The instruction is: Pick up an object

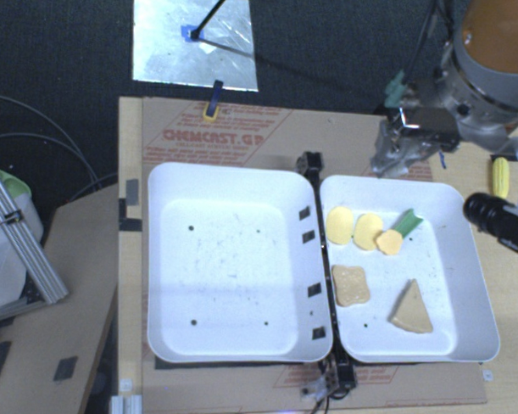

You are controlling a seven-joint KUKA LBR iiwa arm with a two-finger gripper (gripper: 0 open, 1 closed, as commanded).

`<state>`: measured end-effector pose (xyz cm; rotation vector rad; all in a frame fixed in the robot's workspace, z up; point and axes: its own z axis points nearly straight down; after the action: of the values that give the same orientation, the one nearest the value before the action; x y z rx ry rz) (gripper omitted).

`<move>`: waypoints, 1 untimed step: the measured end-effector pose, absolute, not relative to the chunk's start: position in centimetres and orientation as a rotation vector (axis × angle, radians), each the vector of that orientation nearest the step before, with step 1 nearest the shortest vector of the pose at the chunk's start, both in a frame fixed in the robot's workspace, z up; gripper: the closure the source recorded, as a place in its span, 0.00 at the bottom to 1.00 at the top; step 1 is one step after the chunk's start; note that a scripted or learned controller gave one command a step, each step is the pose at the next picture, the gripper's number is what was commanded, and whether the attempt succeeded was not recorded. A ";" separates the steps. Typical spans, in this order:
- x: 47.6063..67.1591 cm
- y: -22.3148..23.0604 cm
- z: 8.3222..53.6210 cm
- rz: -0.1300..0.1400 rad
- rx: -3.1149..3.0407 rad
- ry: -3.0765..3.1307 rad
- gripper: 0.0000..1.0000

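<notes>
Tool (396,160) above bin (469,252), carrot (396,234) below

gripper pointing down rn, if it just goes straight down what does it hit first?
Likely the far rim of the right bin or the bench just behind it. The gripper hovers there, short of the yellow pieces. Depth is unclear from one view.

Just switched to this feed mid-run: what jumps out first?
The cluster of toy food in the right bin: two yellow slices, a carrot piece with a green top, a tan square cracker and a tan wedge. The left bin is speckled white beside it. The pincer hangs above the right bin's far edge, apart from every item.
</notes>
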<state>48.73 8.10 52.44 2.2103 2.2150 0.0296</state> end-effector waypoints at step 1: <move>48.5 13.3 39.5 -0.013 2.216 2.235 1.00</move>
<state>48.55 13.35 39.51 2.2162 2.2350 -0.0129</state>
